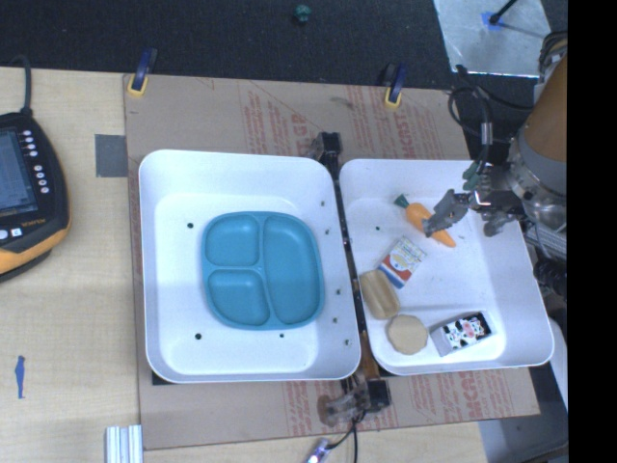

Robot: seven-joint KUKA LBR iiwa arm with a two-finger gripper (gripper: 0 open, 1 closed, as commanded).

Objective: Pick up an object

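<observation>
Two shallow white bins side by side on a cardboard sheet. In the left bin (164, 258), a blue divided plate (262, 269) with three compartments, lying flat near the middle. In the right bin (511, 287), several small things: an orange toy carrot (420, 216) with a green top near the far side; a small white packet (404, 260) with red and blue print just below it; a tan bread-like piece (380, 293) against the left wall; a round beige disc (407, 334) near the front edge, close beside that piece; a small black-and-white patterned box (464, 332) just right of the disc.

Around the bins: a black and orange teach pendant (27, 196) on the wooden bench at far left, blue-and-yellow clamps (142, 72) pinning the cardboard's far edge, a black clip (329, 146) between the bins at the back, another at the front.

Reaching in from the right, over the right bin's far right part: the gripper (472, 212), fingers spread apart, one dark finger (445, 211) low beside the carrot's right end, perhaps touching it, the other well to the right. Nothing seen pinched between them
</observation>
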